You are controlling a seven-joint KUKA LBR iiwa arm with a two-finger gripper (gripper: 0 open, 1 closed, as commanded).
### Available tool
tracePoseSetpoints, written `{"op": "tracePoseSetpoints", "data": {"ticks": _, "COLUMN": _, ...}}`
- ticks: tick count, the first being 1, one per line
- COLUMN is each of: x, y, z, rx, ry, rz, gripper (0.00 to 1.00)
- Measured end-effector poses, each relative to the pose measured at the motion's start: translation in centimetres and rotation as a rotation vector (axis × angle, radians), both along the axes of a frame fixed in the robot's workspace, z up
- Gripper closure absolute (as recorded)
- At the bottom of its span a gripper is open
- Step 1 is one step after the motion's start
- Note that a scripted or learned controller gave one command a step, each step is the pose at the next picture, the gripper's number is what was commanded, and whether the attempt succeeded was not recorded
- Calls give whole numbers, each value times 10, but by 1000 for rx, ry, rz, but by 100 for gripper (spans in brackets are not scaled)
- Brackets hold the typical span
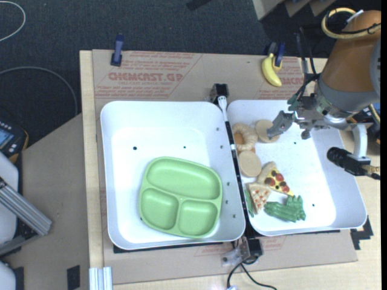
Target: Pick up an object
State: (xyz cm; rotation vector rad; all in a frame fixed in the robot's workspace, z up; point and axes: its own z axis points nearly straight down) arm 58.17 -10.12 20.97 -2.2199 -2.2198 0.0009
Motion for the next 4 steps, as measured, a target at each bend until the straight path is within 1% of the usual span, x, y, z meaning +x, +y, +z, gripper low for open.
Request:
{"op": "tracePoseSetpoints", "data": {"ticks": 1, "x": -38, "y": 75, "z": 75, "rx": 0, "ry": -5, "rz": 5, "gripper": 0}}
{"op": "tracePoseSetpoints", "data": {"ticks": 2, "x": -36, "y": 72, "z": 83, "rx": -2, "ry": -7, "rz": 1, "gripper": 100}}
{"op": "tracePoseSetpoints", "data": {"ticks": 3, "x": -45, "y": 120, "z": 24, "rx": 1, "ry": 7, "rz": 5, "gripper": 100}}
{"op": "tracePoseSetpoints", "data": {"ticks": 4, "x": -76, "y": 141, "z": 193, "rx": 3, "ry": -22, "rz": 6, "gripper": 100}}
